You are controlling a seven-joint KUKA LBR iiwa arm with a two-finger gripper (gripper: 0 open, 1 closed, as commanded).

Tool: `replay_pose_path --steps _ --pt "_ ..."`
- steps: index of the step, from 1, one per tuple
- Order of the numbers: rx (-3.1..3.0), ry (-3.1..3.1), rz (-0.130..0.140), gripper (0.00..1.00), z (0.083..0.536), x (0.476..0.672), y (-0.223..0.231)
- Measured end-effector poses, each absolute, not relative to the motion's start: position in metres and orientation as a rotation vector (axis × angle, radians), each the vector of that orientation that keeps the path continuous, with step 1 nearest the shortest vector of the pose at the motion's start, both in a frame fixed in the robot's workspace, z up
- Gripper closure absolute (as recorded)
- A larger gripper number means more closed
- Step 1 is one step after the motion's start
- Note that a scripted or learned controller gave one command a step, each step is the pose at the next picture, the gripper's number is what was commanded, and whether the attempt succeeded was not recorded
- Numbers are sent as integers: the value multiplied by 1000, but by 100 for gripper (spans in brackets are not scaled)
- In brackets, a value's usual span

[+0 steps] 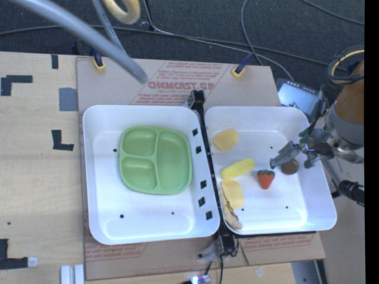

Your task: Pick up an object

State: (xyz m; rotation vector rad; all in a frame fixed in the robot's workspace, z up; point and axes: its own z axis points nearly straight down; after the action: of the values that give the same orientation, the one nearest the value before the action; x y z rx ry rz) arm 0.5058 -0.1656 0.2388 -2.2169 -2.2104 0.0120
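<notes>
Reaching in from the right edge of the frame, the grey arm [349,114] with its orange band hangs over the right-hand bin [314,218], its gripper [291,156] low over the bin's right part. One dark finger [283,156] slants out to the left, and another part of the tool sits to the right near the bin's rim; a small brown object [289,167] lies just under and beside the gripper, but whether the fingers are spread around it or merely above it cannot be told from this slant.

Just left of the brown object and slightly lower lies a red strawberry [266,178] with a green top, apart from the gripper. Further left, near the middle of the frame, a long yellow piece [237,168] lies at a slant. Above it sits a rounder pale yellow piece [225,139], and below it another pale yellow piece [233,194], which touches a thin tan and white item [231,218] against the bin's lower left wall.

In the left-hand bin [95,176] a green divided plate [156,160] lies flat, three compartments facing up. Both bins stand side by side on a brown cardboard sheet [177,78] with red lettering, on a pale wooden bench [35,176]
</notes>
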Motion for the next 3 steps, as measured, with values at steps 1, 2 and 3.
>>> replay_pose_path --steps 1,2,3 --pt "-2220 -2222 1 0 245 508 -165" --pt "-2217 -2218 6 0 182 504 -164" --pt "-2218 -2220 5 0 136 508 -167"
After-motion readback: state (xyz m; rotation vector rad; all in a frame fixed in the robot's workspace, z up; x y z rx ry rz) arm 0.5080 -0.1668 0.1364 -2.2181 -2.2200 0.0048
